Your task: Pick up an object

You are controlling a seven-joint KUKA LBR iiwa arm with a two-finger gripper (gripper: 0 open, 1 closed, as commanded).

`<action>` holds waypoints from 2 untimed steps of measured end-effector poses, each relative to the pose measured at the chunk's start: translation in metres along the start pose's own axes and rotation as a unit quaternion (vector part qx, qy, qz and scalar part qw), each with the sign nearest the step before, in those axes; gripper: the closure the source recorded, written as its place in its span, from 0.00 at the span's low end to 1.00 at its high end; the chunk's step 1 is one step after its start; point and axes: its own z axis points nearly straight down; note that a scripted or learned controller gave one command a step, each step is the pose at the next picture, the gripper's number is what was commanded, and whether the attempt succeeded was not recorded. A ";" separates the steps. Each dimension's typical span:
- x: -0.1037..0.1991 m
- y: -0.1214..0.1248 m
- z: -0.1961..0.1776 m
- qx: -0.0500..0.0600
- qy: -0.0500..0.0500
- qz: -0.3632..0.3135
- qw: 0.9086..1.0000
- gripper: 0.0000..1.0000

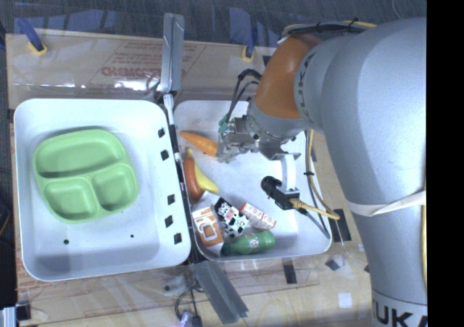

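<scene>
My gripper [230, 146] hangs low in the right bin [308, 235], near its far left part. An orange carrot [199, 143] lies just to its left, close to the fingertips. In front of that lie a red-orange sausage-shaped toy [192, 179] and a yellow banana [206, 183] along the bin's left wall. Near the front edge sit an orange-and-white carton [206, 228], a black-and-white spotted toy [230, 218], a small red-and-white box [257, 215] and a green cucumber-like toy [249, 243]. I see nothing between the fingers.
The left bin [43, 246] holds a green divided plate [85, 174]. A divider with black clips [170, 173] runs between the bins. The big grey arm [370, 137] covers the right side of the right bin, with a black cable fitting [279, 193] hanging below the wrist.
</scene>
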 end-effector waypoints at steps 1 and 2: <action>0.000 0.000 0.000 0.000 0.000 0.000 1.000 0.00; -0.015 0.011 0.041 0.003 0.001 0.000 1.000 0.00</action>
